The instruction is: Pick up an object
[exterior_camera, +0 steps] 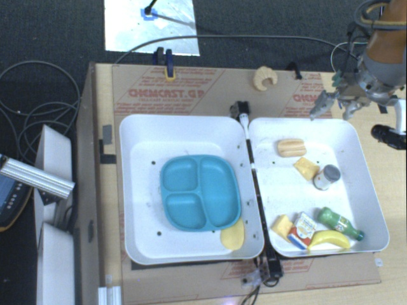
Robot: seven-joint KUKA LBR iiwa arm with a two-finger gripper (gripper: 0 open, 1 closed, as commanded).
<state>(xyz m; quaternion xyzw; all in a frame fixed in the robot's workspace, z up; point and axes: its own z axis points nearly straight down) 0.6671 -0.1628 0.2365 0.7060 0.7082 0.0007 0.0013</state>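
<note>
Claw [335,106] hangs released, nothing in it, just past the far rim of the right bin [369,170]. Nearest pick: bread roll [291,147], down-left of claw inside that bin, long axis running left-right. Same bin also holds cheese wedge [307,168], small can [327,176], green bottle [339,222], banana [329,239]. Left bin [137,170] holds blue divided plate [200,192].

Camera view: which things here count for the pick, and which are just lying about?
For the pick:
pincer, open, above the right bin's far edge
bread roll
cheese wedge
small can
green bottle
banana

Lying about:
blue divided plate in the left bin
croissant-shaped piece on the cardboard
</note>
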